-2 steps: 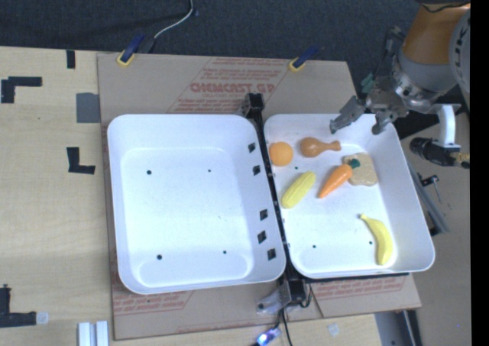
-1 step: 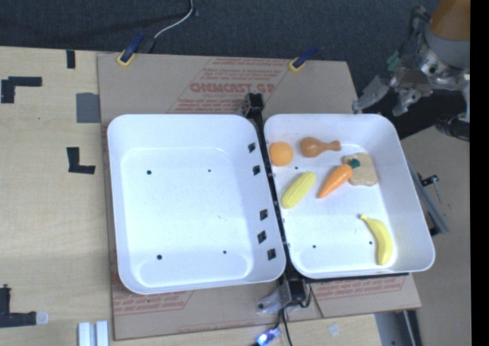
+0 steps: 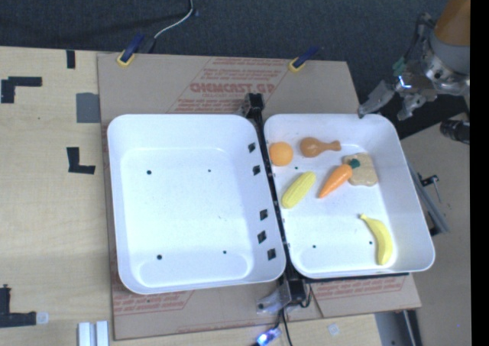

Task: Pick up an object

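Pincer (image 3: 387,101) spread, holding nothing, above right bin (image 3: 409,184) corner; orange carrot (image 3: 335,180) tilted.

A robotics lab: taped bench (image 3: 46,184), clamped white bins (image 3: 183,207).

Single fixed overhead camera, slanted down on both white bins (image 3: 114,134).

The pale wooden surface (image 3: 46,207) carries a brown cardboard sheet (image 3: 229,85). On the sheet two white bins sit touching: left bin (image 3: 122,215), right bin (image 3: 405,192).
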`<state>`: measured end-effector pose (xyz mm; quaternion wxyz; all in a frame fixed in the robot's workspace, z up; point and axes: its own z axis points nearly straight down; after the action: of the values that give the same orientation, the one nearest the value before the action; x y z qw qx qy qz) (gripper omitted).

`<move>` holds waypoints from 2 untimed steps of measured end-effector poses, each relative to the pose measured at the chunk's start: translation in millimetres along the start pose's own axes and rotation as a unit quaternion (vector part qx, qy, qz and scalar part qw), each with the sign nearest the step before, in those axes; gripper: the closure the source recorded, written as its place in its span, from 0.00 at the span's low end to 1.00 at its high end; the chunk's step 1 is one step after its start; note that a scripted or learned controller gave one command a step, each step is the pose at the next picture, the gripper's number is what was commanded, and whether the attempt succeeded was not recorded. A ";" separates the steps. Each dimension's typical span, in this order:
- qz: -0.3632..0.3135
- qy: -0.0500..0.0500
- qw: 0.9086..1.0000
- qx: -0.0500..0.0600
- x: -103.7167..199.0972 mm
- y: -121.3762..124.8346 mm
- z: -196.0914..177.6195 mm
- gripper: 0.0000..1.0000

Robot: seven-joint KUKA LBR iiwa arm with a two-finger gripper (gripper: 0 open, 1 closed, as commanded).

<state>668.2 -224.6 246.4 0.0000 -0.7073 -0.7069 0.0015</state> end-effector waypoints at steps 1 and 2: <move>-0.001 0.000 1.000 -0.001 1.2 0.5 -13.6 0.00; -0.001 0.001 1.000 -0.001 1.3 -1.7 -32.1 0.00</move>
<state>666.6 -223.2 278.5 -0.0005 -0.7066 -0.7076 0.0002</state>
